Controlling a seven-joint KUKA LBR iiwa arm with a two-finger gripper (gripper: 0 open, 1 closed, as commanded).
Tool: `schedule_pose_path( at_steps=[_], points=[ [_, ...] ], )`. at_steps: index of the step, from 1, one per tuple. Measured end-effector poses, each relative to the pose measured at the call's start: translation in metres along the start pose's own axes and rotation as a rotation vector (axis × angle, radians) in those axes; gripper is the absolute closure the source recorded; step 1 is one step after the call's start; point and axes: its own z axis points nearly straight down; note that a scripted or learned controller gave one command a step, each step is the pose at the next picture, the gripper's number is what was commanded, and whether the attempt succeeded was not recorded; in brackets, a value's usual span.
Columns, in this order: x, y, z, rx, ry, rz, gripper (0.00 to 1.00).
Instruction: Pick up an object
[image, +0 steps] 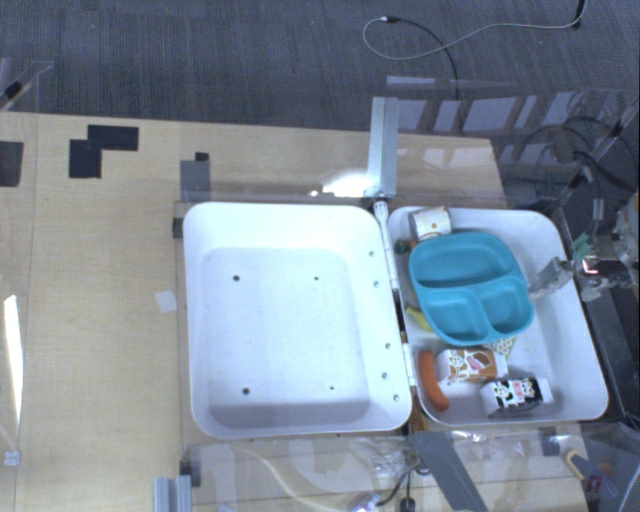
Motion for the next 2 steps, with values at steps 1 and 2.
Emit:
schedule_pose_path(
  at_steps=[1,2],
  points=[
    [-0.001,0.067,0.11,-0.001,0.0,0.255,0.0],
    [0.025,0.049,0.114,-0.015,0.002,0.675,0.0]
  ],
)
